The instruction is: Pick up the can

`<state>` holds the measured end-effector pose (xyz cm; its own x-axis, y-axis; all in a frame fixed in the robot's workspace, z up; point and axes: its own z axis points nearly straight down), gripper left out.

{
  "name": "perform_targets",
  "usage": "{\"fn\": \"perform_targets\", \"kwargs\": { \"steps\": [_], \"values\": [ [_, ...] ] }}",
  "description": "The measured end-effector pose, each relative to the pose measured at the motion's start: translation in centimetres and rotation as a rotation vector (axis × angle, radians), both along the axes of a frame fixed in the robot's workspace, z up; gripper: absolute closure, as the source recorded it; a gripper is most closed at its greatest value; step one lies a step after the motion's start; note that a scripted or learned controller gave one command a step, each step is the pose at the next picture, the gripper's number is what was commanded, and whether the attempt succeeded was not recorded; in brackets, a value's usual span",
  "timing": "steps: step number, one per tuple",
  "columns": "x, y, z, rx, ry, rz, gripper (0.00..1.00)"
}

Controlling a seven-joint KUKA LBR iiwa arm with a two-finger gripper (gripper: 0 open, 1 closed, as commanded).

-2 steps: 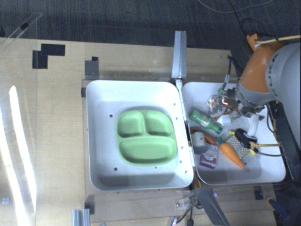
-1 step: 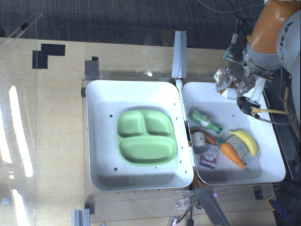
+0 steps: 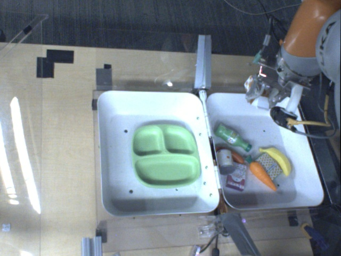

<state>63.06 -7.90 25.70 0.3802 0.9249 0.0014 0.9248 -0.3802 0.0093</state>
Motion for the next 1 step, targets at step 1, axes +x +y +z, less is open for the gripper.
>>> {"fn": "perform_targets", "kwargs": {
  "steps": [1],
  "values": [
    [-0.94,-1.49,-0.84,0.001,0.006,-0.033,1.00]
  ]
}}
